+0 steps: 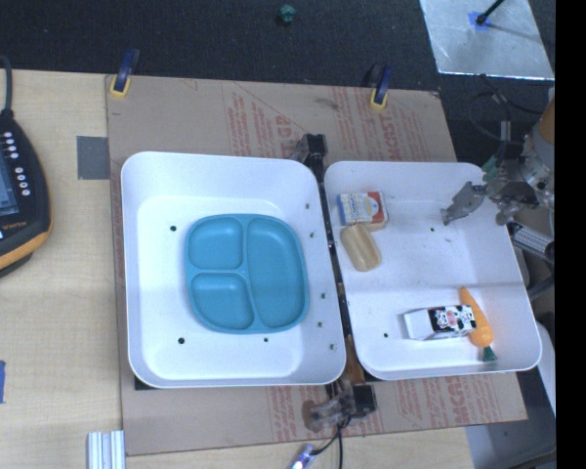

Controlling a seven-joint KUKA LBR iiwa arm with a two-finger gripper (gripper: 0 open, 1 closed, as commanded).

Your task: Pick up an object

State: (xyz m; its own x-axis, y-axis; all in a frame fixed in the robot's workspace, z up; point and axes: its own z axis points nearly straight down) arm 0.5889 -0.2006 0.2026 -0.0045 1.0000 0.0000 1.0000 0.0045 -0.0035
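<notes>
1. Where the pale wood surface meets the dark floor along the top, a brown cardboard sheet is held by two clamps, one blue and yellow at its top left corner and another near its top right.
2. Two white bins sit side by side on the cardboard, touching along their inner edges: the left bin and the right bin.
3. A blue divided plate lies in the middle of the left bin.
4. A black and orange pendant rests at the left edge of the surface; a silvery sheet lies on the floor at top right.
5. Inside the right bin, a small white packet with red and blue print lies by the left wall near the top, and a tan, bread-like oval sits just below it, close or touching.
6. Near the bin's lower right corner lies a small white carton with black patches, and an orange carrot with a green tip rests against its right end.
7. At the right bin's top right corner hang the grey fingers, slightly parted, with nothing between them.
</notes>
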